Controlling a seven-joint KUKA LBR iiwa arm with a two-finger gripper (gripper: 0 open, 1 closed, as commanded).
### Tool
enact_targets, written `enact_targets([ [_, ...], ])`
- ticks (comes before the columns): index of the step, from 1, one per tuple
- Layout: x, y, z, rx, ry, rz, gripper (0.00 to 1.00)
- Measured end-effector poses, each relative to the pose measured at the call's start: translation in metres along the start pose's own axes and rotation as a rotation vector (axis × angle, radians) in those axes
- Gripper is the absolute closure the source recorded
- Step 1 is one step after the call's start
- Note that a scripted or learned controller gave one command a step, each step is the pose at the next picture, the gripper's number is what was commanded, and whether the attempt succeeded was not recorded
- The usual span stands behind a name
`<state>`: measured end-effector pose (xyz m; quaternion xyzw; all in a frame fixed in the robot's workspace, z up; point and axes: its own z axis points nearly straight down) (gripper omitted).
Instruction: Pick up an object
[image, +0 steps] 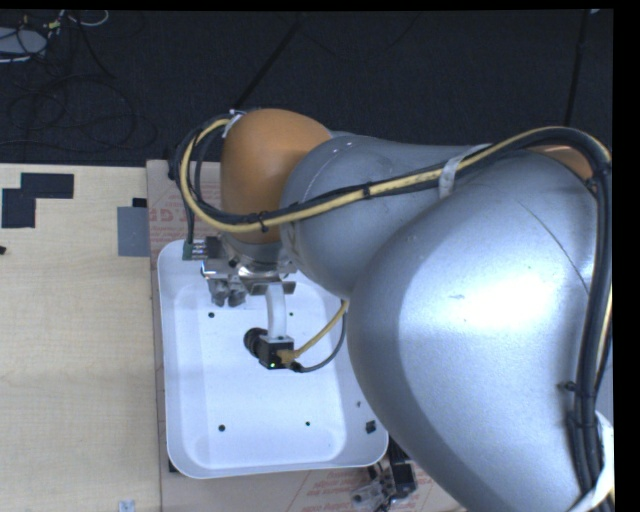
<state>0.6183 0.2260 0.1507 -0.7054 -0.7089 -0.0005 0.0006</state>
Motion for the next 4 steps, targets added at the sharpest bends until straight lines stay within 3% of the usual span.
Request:
enact_targets([
  [1, -0.036, -0.072, 0.066, 0.007, -0.004, 0.006, 1.0],
  [2, -0.053, -0.113, -0.048, -0.001, 0.0, 0.008, 1.0],
  [3, -0.081, -0.144, -0.032, 0.009, -0.004, 0.008, 1.0],
  [4, -0.085, -0.109, -0.137, -0.008, 0.0, 0.005, 1.0],
])
